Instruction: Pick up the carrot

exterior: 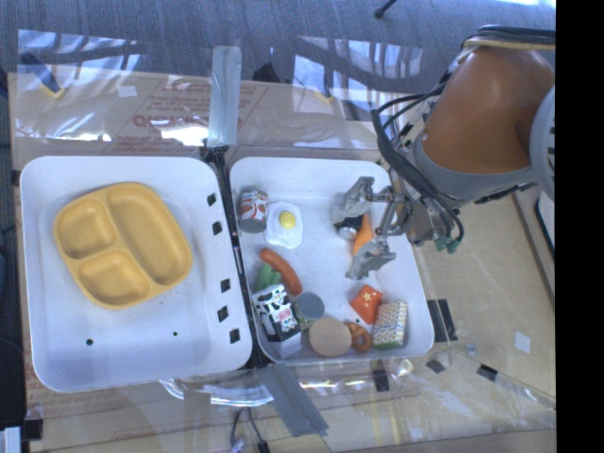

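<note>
Clearly the pick is in its middle stage. The gripper [363,225] is down in the right bin [408,295], near its right wall, fingers spread apart, one above and one below the carrot [363,240]. The carrot lies between them on the bin floor, orange, its tip toward the lower finger [371,258]. Reaching looks done; closing and lifting are left, as I judge it. Whether either finger touches the carrot I cannot tell. The egg [286,223] and sausage [281,269] lie well to the left, apart from the gripper.
</note>
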### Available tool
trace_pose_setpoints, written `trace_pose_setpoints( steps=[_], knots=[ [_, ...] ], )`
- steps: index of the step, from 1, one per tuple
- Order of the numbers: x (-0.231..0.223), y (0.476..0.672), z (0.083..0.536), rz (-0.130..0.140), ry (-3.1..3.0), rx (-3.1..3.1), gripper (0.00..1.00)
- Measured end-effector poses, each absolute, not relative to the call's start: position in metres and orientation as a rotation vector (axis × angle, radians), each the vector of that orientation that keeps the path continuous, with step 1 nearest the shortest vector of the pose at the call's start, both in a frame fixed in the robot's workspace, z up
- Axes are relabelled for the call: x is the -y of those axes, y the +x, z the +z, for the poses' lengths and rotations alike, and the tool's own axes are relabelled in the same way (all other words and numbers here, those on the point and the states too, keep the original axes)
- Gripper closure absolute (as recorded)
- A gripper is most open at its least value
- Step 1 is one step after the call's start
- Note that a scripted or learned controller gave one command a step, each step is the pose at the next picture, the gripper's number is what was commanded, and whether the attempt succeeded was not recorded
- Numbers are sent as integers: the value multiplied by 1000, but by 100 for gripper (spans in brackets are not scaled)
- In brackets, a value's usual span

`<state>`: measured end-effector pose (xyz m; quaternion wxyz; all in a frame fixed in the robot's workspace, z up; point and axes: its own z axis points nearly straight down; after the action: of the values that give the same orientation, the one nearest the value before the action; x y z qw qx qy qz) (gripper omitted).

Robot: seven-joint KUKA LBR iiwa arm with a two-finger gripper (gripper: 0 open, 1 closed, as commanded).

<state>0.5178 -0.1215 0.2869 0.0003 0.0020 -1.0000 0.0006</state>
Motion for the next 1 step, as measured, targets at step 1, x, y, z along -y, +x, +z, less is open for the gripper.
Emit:
trace_pose_setpoints(
  steps=[1],
  knots=[
    [168, 569, 206, -2, -125, 3132, 0]
  ],
)
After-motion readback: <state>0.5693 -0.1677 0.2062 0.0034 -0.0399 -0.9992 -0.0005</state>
